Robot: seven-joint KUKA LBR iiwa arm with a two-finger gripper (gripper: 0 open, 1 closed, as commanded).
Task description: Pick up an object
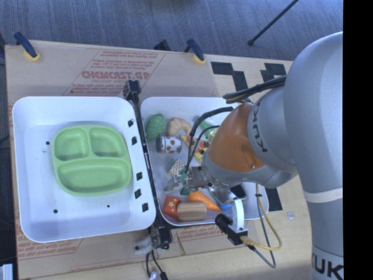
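Note:
The right bin point(152, 111) holds several toy foods: a green leafy piece point(155, 125), a tan pastry point(179, 125), a small spotted white cup point(169, 144), a red piece point(171, 205), an orange carrot point(204, 200) and a tan block point(191, 212). My gripper point(186, 181) is low in this bin, reaching in from the right under the grey and orange wrist. It sits just above the carrot and red piece, beside a small patterned item point(177, 168). The wrist hides the bin's right half.
The left bin point(23, 156) holds a green divided plate point(91, 158). A black clip strip point(140, 156) runs along the wall between the bins. Cables hang from the wrist over the right bin's front edge. Cardboard lies under both bins.

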